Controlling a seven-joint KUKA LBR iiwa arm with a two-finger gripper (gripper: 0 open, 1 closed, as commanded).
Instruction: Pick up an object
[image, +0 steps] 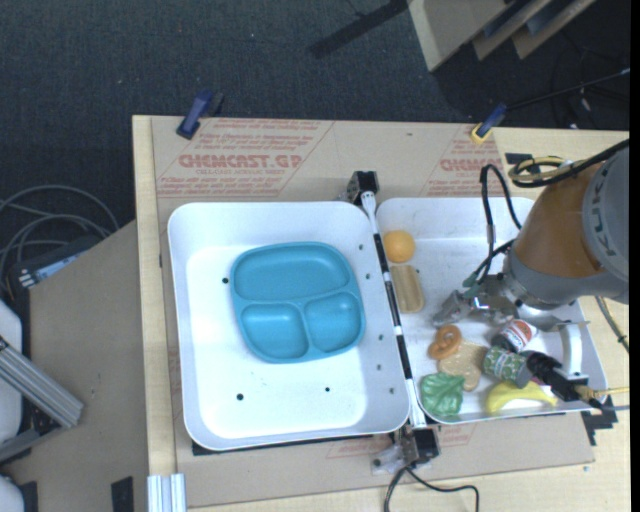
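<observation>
The gripper hangs mid right bin, its state unclear, bare floor behind it; toys crowd the near edge. Left of it, a blue tray.

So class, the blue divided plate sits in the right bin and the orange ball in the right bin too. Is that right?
Not quite. The camera view shows the blue divided plate in the left bin. The orange ball is indeed in the right bin.

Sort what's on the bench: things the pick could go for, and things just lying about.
Pick candidates, right bin: orange ball, tan block, pretzel, green leaf toy, banana, small can.

Lying about: blue divided tray in left bin, blue clamp.
</observation>
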